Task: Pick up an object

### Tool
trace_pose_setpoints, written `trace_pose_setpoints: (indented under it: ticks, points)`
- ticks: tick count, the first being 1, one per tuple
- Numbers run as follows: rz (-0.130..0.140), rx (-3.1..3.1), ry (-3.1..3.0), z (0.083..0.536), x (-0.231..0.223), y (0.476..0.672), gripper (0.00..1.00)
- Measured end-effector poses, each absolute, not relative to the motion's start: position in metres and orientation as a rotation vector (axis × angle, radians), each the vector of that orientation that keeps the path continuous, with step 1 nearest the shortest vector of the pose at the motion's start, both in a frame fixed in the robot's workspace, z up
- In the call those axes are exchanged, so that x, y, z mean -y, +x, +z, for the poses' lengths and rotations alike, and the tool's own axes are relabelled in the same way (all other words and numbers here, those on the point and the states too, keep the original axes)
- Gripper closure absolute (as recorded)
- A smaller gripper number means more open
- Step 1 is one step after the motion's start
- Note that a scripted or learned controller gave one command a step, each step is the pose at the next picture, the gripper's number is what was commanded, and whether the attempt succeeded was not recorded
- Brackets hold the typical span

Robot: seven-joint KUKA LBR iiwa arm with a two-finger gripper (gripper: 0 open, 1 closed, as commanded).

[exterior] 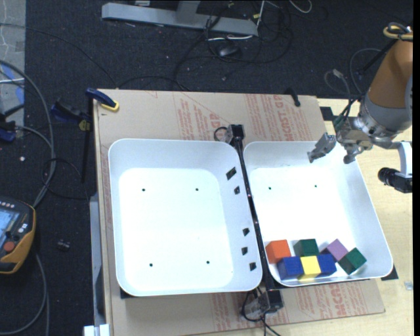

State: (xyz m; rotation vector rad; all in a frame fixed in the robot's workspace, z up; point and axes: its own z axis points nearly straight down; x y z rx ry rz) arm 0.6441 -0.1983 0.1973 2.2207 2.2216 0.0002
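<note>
The gripper [336,149] hangs over the far right corner of the right bin [367,210], its two fingers [320,148] spread apart with nothing between them. Above it the grey wrist joins an orange band on the arm [391,72], which is cut off by the right and top edges of the view.

The objects to pick sit well away from the fingers, clustered against the near wall of the right bin: an orange block [278,250], a dark green block [306,248], a purple block [336,249], a green block [353,260], two blue blocks [289,268] and a yellow block [310,266] between them. They touch or nearly touch one another. Which faces press together is hard to judge from this slant.

The left bin [125,216] lies just beside the right one, the two meeting along a dark seam with small black clips.

Both bins rest on a brown cardboard sheet [190,115] printed with red lettering. The letters read mirrored or upside down and are too small to make out.

The cardboard lies on a dark speckled floor [52,65] strewn with black cables. A blue and yellow clamp [102,100] grips the sheet's far left corner. A yellow-edged handheld pendant [13,233] lies at the left edge, partly cut off. A grey bar [177,18] crosses the top.
</note>
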Motion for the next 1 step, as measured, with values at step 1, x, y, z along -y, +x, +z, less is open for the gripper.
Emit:
trace_pose_setpoints:
  ticks: [1]
  points:
    - [0.001, -2.223, 2.219, 0.1979, 0.1692, 0.6281, 0.00]
